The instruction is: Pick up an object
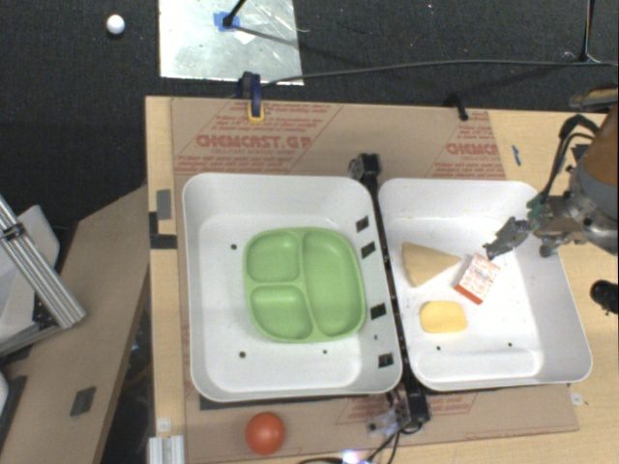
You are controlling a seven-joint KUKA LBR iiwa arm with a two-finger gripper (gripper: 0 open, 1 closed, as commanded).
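Beneath the two shallow white bins (pixel 290 196), brown board (pixel 290 133) reads "CHEMCAST GP". Right bin: the tool (pixel 499 244) just beside a small red-and-white printed packet (pixel 478 278), grip state unclear.

left bin (pixel 208 259): divided plate (pixel 303 283) inside | right bin (pixel 551 346): wedge (pixel 427 262) behind round lump (pixel 443 317), small packet (pixel 477 278) right of wedge | ball (pixel 264 432) on bench, in front of left bin
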